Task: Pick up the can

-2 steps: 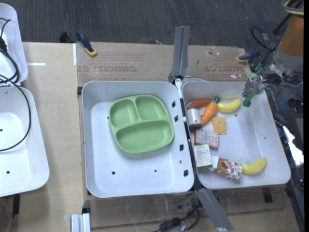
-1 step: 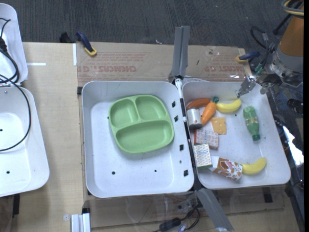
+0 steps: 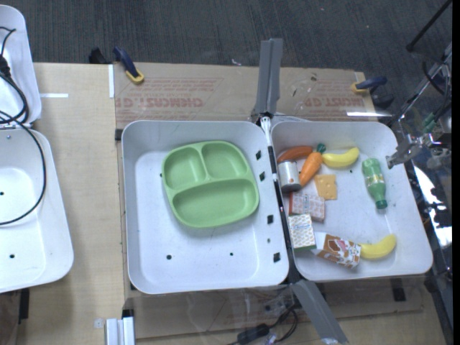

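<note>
The can (image 3: 288, 176) is small and silver, and it sits in the right bin (image 3: 410, 261) close to the left wall. An orange carrot (image 3: 310, 165) touches its right side, and a red-orange item (image 3: 295, 153) lies just behind it. My gripper (image 3: 413, 149) is a blurred metal shape over the right bin's right rim, well to the right of the can and apart from it. Nothing is visibly held.
The right bin also holds two bananas (image 3: 341, 157) (image 3: 379, 247), a green bottle (image 3: 374, 181), a cheese slice (image 3: 326, 187) and small boxes (image 3: 302, 230). A green divided plate (image 3: 210, 184) lies in the left bin (image 3: 144, 264). A grey divider post (image 3: 269, 77) stands between the bins.
</note>
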Available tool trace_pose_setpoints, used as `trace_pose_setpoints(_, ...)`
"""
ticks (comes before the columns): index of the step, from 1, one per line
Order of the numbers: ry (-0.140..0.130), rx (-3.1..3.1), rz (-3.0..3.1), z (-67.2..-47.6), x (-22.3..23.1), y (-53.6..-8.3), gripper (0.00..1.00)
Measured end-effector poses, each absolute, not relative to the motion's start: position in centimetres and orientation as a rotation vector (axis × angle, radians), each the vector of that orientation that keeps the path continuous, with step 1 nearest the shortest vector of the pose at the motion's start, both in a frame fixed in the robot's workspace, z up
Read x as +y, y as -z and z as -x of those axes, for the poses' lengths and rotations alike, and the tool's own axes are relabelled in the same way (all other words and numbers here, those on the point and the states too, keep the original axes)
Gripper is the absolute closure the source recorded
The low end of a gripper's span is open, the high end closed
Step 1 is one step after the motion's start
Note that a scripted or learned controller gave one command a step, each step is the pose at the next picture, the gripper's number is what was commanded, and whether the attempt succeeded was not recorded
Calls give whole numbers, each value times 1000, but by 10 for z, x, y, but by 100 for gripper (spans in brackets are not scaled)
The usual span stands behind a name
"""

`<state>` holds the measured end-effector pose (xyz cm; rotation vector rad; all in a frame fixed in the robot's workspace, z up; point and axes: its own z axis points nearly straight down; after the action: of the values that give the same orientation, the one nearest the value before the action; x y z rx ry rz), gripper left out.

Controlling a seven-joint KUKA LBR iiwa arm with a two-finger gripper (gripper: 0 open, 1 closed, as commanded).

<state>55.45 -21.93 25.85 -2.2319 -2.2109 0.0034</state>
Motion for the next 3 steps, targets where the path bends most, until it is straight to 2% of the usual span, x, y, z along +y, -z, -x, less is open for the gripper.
trace_pose_setpoints(1,-6,-2214,2229,-555,-219,-267,100)
trace_pose_setpoints(2,-3,-2375,2057,-478,-216,-327,100)
trace_pose_setpoints(3,-3,-2375,2056,-478,-216,-326,0)
